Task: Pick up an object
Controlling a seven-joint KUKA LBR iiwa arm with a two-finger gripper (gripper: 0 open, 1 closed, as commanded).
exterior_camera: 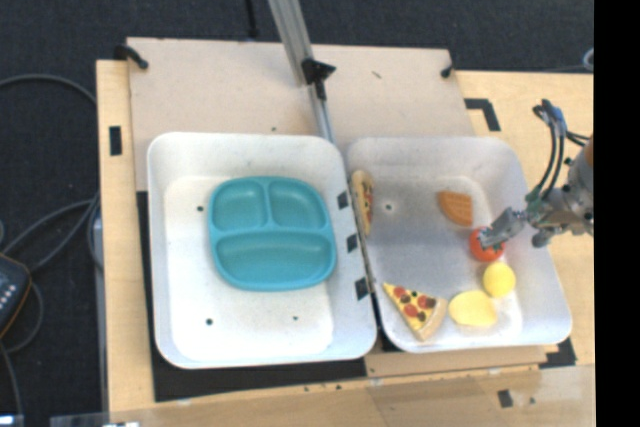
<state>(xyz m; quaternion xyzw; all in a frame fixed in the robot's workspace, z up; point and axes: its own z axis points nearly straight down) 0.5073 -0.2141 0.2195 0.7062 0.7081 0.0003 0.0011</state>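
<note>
- Since the red object [487, 249] is lying in the right bin [425, 160] just above the yellow pieces [485, 297], the descent is needing to land squarely over red, clear of them.
- The gripper [510, 227] is hovering touching-close over it, reaching from the right; its spread cannot be told.

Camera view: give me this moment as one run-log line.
pincer over right bin, just above red tomato | nothing held | lemon, pizza slice nearby | teal plate in left bin
</note>
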